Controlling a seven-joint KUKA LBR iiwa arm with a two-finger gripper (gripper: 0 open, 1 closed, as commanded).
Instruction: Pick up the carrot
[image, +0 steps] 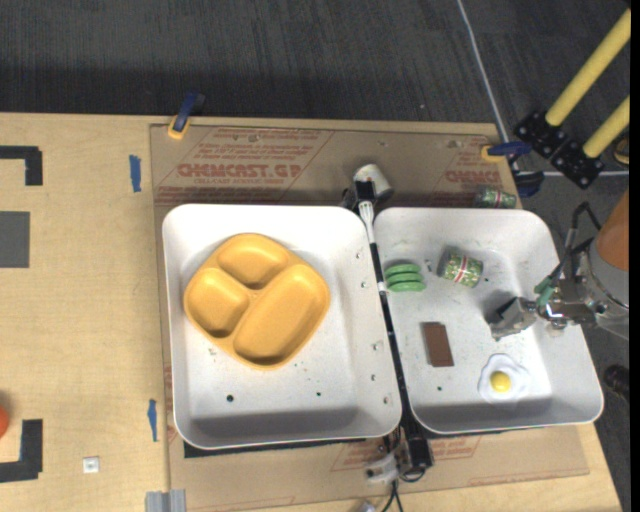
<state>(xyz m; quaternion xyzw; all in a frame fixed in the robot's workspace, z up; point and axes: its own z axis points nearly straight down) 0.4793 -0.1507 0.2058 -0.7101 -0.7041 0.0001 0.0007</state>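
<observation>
Both bins (200, 400) were white, the left one speckled with a few dark dots. In it lay a yellow-orange divided plate (257, 297). The right bin held a green ridged piece (404, 277), a green-and-white patterned can (460, 267), a brown block (437, 344) and a white-and-yellow fried egg (501, 380). The bench (80, 300) was pale tan with blue tape marks.

The claw (512, 312) reaches in low from the right, wrist level.
</observation>
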